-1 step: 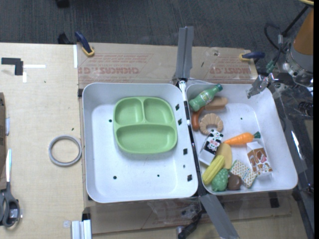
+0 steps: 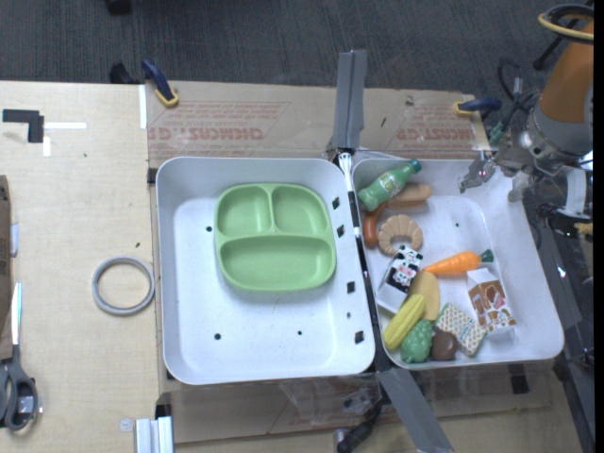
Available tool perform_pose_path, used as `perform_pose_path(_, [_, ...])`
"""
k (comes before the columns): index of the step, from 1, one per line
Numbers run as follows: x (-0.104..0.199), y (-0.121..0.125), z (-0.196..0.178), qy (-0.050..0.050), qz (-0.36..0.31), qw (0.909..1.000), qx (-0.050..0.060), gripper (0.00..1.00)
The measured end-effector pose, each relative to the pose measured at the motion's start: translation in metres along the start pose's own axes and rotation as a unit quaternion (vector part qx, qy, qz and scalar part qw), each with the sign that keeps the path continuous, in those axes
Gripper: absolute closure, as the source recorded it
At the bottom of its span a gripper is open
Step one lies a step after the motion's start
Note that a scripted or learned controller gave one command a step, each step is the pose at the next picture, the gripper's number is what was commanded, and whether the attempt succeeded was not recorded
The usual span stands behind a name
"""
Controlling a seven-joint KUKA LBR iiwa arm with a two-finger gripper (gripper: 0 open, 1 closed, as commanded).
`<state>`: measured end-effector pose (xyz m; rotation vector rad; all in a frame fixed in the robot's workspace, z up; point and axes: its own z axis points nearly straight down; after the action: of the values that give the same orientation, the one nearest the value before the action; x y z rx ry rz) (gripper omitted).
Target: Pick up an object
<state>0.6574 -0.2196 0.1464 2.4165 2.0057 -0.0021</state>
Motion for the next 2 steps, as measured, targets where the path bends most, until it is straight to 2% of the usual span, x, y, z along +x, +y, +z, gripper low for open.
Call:
perform_pose_path(1, [0.0408,-0.1039,0.0502,0.001,0.032,0.9995,0.002,0.00])
perform_pose_path(2, [0.0399,-0.1038,0.0412,0.001,0.034,0.9994,0.002,1.00])
